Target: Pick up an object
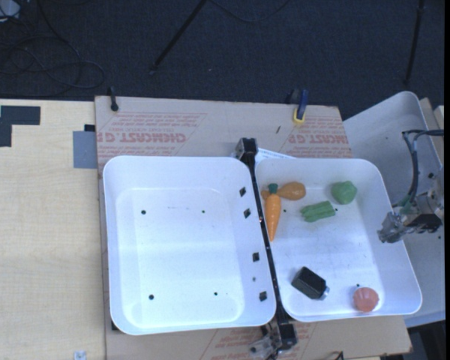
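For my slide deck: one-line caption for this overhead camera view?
Right bin holds carrot, black block and other toys; pincer at its right rim.

Cardboard sheet [210, 130] beneath 2 bins [180, 167]

Even overhead light, bright white bins [180, 172] nearly blown out, soft faint shadows under the toys, dark dim floor [210, 36] at top, overall slightly soft focus, mild grain, no strong glare
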